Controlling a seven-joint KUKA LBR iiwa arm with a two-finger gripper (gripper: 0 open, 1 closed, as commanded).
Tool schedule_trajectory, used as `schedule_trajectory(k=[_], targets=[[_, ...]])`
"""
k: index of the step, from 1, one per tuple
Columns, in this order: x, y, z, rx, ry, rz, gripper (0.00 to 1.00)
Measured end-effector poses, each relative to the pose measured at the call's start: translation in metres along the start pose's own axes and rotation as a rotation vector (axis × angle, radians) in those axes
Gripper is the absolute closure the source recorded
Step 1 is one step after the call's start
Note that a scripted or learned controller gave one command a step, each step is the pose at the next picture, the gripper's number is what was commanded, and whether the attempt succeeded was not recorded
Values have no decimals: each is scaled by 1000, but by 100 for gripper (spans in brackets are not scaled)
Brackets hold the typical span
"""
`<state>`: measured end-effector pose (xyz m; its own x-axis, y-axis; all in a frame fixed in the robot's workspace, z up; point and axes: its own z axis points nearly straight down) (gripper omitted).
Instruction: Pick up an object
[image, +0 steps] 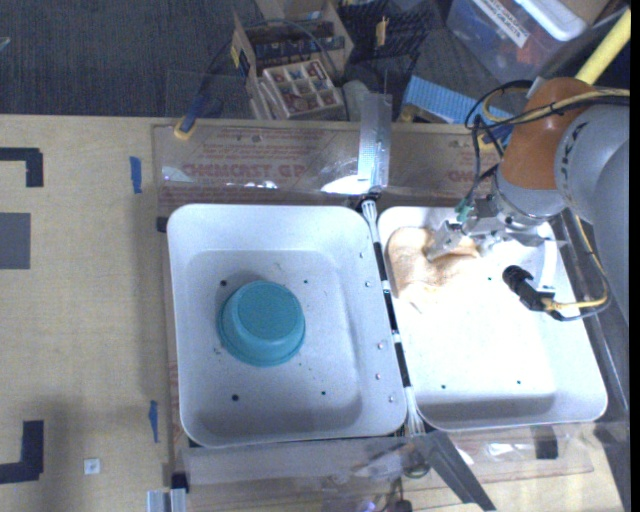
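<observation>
A teal round bowl (262, 321) sits upside down in the middle of the left white bin (190, 240). A pale tan, soft-looking object (412, 262) lies in the far left corner of the right white bin (520, 390). My gripper (449, 240) hangs low over the tan object's right part, reaching in from the right under the grey arm with its orange band (535, 135). The gripper covers part of the tan object, and whether they touch is not discernible.
A metal divider (388, 300) runs between the two bins. A black fitting with a yellow cable (530, 288) hangs from the arm over the right bin's right side. Boxes and clutter (300, 80) lie beyond the bench's far edge.
</observation>
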<state>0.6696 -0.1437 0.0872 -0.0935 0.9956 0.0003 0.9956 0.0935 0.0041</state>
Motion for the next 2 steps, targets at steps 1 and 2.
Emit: schedule_trajectory(k=[1,2], targets=[[0,2,-9,-3,0,0,100],[40,2,-107,5,-1,-89,100]])
